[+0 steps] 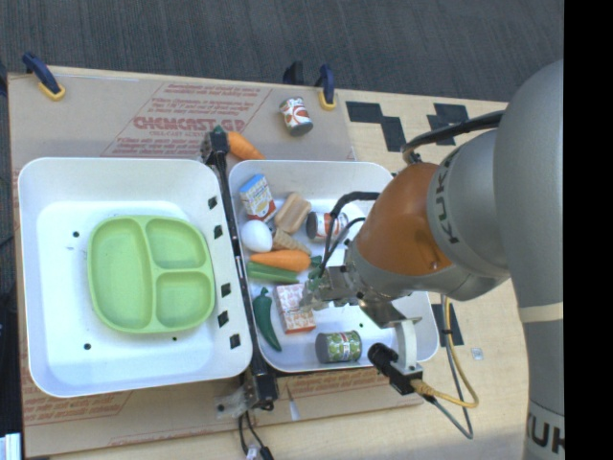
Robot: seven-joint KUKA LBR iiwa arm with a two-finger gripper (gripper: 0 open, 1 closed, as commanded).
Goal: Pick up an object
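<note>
- Two white bins sitting side by side on the counter (402, 113): left bin (48, 257) holding a green divided plate (150, 273), right bin (369, 175) crowded with toy food.
- Reaching in from the right, arm (460, 228) hanging over the right bin, fingers (316, 290) lying low above a red-and-white packet (294, 311); spread of the fingers impossible to tell.
- Lying close by: carrot (280, 260), white egg (256, 235), green pepper (265, 319), green-labelled can (340, 346), small carton (257, 197).
- Resting outside the bins on the counter: another small can (296, 115).
</note>
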